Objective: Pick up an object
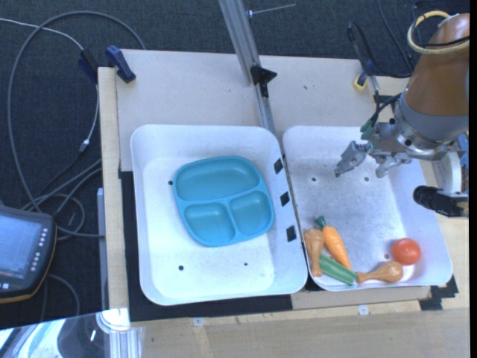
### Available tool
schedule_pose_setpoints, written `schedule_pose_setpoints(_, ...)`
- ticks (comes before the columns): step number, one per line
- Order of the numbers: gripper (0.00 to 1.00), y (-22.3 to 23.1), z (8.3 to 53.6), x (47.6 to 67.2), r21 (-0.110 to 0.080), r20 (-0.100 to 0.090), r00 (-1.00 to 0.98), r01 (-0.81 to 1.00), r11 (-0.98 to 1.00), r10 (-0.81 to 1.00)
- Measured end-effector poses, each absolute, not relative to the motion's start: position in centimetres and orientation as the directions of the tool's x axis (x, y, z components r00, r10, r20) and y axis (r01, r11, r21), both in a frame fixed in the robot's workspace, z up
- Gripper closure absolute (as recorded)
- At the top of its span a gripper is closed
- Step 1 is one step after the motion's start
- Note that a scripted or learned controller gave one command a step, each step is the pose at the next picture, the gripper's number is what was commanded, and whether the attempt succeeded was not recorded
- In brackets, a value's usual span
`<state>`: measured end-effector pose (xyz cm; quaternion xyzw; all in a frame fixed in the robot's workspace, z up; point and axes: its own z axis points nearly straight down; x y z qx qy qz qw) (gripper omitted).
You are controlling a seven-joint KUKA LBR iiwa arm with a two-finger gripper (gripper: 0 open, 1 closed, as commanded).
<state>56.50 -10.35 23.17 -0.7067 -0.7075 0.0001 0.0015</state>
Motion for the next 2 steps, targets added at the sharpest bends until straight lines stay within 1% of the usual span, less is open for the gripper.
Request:
schedule_pose_setpoints(1,0.0,-10.4,23.2,56.5,-0.001,0.002,0.0,1.0,0.0,1.0)
schedule_pose_setpoints(2,0.0,-9.9,18.8,56.2,-0.007,0.002,-0.001,1.0,0.001,1.0)
